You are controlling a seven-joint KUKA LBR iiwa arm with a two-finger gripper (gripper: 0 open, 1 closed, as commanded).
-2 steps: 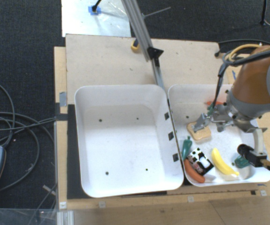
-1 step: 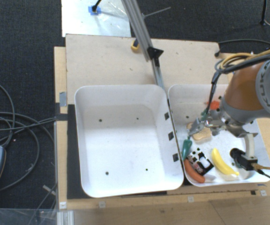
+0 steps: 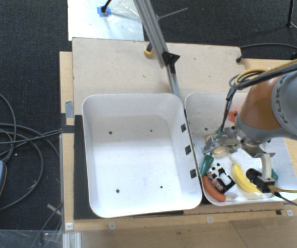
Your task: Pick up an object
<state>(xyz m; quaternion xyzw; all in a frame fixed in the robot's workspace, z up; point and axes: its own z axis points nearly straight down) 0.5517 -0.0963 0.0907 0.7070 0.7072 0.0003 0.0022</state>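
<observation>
The grey arm (image 3: 287, 102) reaches in from the right and bends down over the right-hand bin (image 3: 205, 107), its orange band (image 3: 256, 110) sitting above the middle of that bin. The wrist points down and toward the wall shared by the two bins. The end effector (image 3: 215, 144) hangs low over the bin's left-centre part, just beside that wall. It cannot be told whether it is released or clenched, as the metal parts blur together there. A pale tan object (image 3: 222, 150) lies right against it, but no grasp on it can be made out.

Two white bins stand side by side on the worktop (image 3: 205, 66): the left bin (image 3: 133, 138) and the right one. The things to pick all lie in the right bin, mostly toward its near edge. They include one yellow banana (image 3: 244, 180), one red sausage (image 3: 213, 188) along the near-left corner, one green item (image 3: 207, 164) just above the sausage, and one black-and-white item (image 3: 222, 178) between sausage and banana. One small orange-red piece (image 3: 233, 117) lies farther back, partly behind the arm. One slanted metal pole (image 3: 156, 30) crosses the worktop from the top.
</observation>
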